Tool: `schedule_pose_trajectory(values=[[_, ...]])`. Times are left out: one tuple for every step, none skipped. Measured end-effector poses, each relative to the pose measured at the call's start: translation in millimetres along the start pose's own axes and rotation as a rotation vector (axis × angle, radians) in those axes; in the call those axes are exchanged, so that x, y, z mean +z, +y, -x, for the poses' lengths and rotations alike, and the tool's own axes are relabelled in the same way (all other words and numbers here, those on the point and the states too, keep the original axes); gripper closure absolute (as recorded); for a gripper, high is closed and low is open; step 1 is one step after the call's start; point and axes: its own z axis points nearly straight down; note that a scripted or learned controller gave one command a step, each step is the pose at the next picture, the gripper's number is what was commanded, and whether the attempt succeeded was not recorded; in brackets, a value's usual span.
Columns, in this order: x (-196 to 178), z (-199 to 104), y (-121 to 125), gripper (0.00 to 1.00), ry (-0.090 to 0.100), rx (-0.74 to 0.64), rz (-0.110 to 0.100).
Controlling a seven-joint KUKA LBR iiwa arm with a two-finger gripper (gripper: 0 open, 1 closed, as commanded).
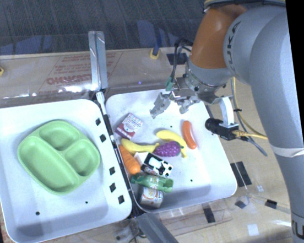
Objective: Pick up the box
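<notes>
The box (129, 125) is small, red and white, and lies flat near the left wall of the right bin (218, 184). My gripper (171, 106) hangs over the far middle of that bin, to the right of the box and a little farther back, apart from it. Its two fingers (157, 107) are spread open with nothing between them. The grey arm with the orange band reaches in from the upper right.
Just in front of the box lie a yellow banana (138, 146), a carrot (129, 161), purple grapes (168, 150), a second banana (172, 137), an orange sausage (188, 134), a black-and-white carton (159, 165) and a green-lidded jar (150, 190). A green divided plate (59, 155) sits in the left bin (15, 219).
</notes>
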Motion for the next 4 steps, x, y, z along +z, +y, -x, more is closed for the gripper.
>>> schedule_pose_trajectory(values=[[33.7, -24.7, 24.7, 0.00, -0.001, 0.099, 0.002], [23.4, -25.5, 25.2, 1.00, 0.000, 0.094, 0.002], [23.4, -25.6, 25.2, 0.00, 0.000, 0.093, 0.001], [13.2, -26.1, 25.7, 1.00, 0.000, 0.089, 0.001]])
